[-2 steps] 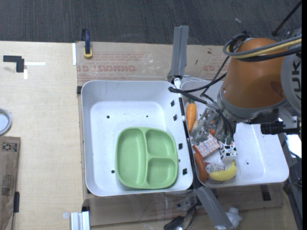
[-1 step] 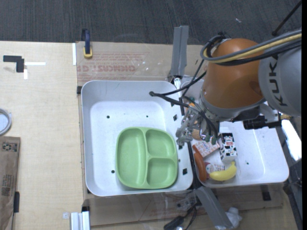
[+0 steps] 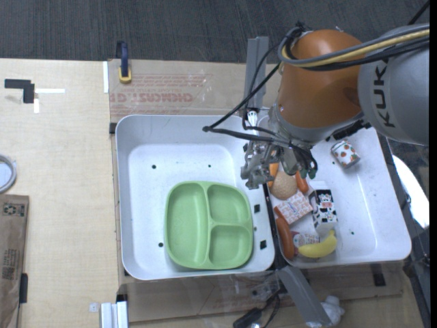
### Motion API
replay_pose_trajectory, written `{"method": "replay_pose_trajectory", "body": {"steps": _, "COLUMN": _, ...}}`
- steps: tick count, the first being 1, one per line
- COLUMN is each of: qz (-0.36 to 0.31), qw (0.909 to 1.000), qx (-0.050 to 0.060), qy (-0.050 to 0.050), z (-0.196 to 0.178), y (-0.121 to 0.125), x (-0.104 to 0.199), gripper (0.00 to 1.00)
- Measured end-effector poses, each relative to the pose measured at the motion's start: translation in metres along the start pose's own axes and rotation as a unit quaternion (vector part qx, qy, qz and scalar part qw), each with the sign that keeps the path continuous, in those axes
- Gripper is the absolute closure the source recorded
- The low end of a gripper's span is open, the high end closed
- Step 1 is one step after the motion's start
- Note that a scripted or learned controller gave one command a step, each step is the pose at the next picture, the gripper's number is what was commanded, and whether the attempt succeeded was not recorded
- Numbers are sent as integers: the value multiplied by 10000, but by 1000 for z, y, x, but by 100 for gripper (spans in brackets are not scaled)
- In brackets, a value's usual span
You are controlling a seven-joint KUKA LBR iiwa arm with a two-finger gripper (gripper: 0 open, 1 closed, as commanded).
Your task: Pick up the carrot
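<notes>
The carrot (image 3: 301,182), a short orange piece, lies in the right bin (image 3: 382,244) near its left wall, beside a tan rounded item (image 3: 281,184). My gripper (image 3: 265,169) hangs from the orange-banded wrist over the divide between the two bins. It is just left of and above the carrot, and the wrist and cables partly hide it. The carrot's upper end is covered by the gripper body, and nothing is visibly held.
The right bin also holds a pink wafer pack (image 3: 295,208), a cow-patterned carton (image 3: 326,208), a banana (image 3: 319,248), a long red-orange piece (image 3: 283,234) and a strawberry-print item (image 3: 346,154). A green divided plate (image 3: 208,225) sits in the left bin (image 3: 136,183).
</notes>
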State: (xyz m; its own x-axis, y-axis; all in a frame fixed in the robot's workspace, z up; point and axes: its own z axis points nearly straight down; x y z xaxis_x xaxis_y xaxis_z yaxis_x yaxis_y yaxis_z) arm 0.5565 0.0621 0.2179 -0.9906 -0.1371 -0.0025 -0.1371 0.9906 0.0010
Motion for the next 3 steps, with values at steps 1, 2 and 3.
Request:
{"method": "replay_pose_trajectory", "body": {"steps": 1, "qz": -658, "qw": 9978, "qx": 4, "qy": -7, "z": -95, "y": -68, "x": 6, "gripper": 100}}
{"method": "replay_pose_trajectory", "body": {"steps": 2, "qz": -2369, "qw": 9715, "qx": -7, "qy": 12, "z": -39, "y": -14, "x": 46, "gripper": 100}}
{"method": "replay_pose_trajectory", "body": {"steps": 3, "qz": -2976, "qw": 9547, "qx": -3, "qy": -6, "z": 7, "y": -65, "x": -8, "gripper": 100}}
